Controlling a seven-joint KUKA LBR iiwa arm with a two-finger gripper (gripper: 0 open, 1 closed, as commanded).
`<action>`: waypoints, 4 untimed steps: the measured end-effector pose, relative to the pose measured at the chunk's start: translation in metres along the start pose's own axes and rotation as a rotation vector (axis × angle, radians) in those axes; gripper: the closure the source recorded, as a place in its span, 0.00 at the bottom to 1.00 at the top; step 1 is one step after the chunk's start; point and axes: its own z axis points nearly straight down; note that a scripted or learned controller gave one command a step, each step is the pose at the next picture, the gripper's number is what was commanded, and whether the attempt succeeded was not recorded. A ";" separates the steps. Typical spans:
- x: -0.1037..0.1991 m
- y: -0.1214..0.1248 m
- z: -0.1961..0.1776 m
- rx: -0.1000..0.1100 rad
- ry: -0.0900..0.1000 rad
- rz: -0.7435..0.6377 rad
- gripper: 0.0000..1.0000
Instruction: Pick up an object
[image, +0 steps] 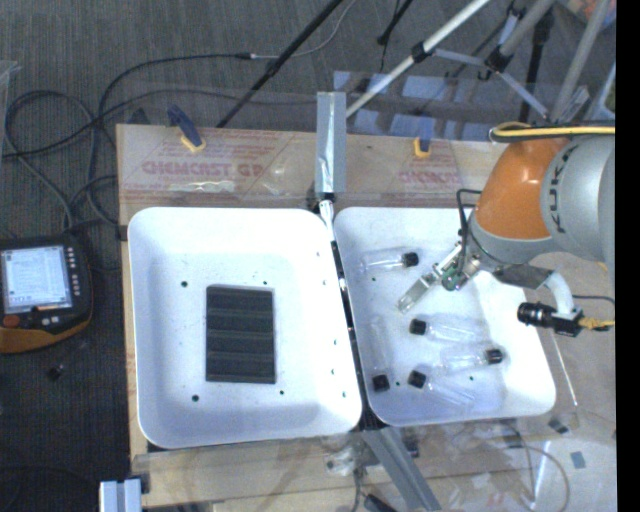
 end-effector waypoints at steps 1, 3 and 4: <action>-0.041 -0.009 0.001 0.000 0.001 0.003 0.00; -0.034 0.056 0.002 0.023 0.002 -0.060 0.00; 0.024 0.067 0.001 0.005 0.002 -0.100 0.00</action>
